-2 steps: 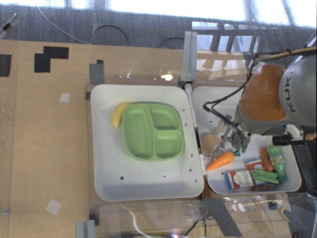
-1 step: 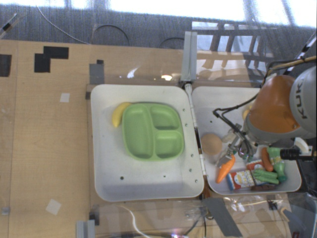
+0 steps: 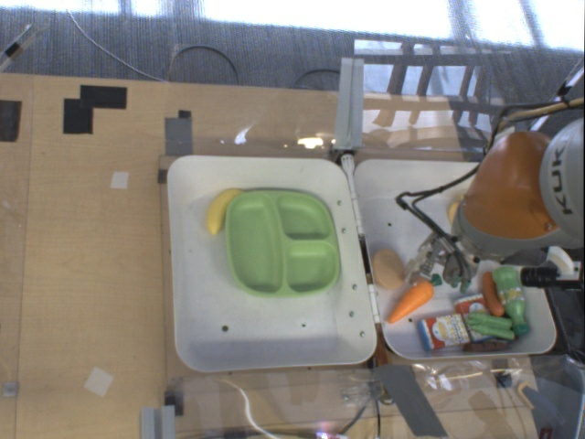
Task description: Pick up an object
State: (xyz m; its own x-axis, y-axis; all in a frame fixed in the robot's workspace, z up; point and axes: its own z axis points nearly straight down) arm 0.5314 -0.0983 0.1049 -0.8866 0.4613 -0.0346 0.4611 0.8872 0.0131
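The arm reaches in from the right over the right-hand bin [image 3: 366,186], its gripper [image 3: 437,265] low among the clutter, just above the green-topped end of the toy carrot [image 3: 410,301]; whether it is released or clenched I cannot tell, and nothing can be seen caught in it; the carrot looks the likeliest target, lying on the bin floor at a slant, pointed tip toward the near-left corner, thick end up beside the gripper; just left of it sits a tan potato-like lump [image 3: 388,268], close but apparently apart; to the right lie a small printed carton [image 3: 448,330], a red sausage-shaped piece [image 3: 494,293], a green bottle-like toy [image 3: 512,298] and some green pods [image 3: 489,323], all crowded together; the left bin [image 3: 265,350] bears a green 3-compartment tray [image 3: 279,242] with a banana [image 3: 218,210] tucked against its far-left edge; now, handling: the carrot is probably hollow plastic, light and stiff, smooth enough to squirt out of a pinch; its taper is the trouble, since a squeeze near the tip would likely push it away; the better hold, I judge, is across the thick shoulder just below the leaves, closing square to its long axis; the potato close by leaves little room on that side, so a nudge there could roll it.
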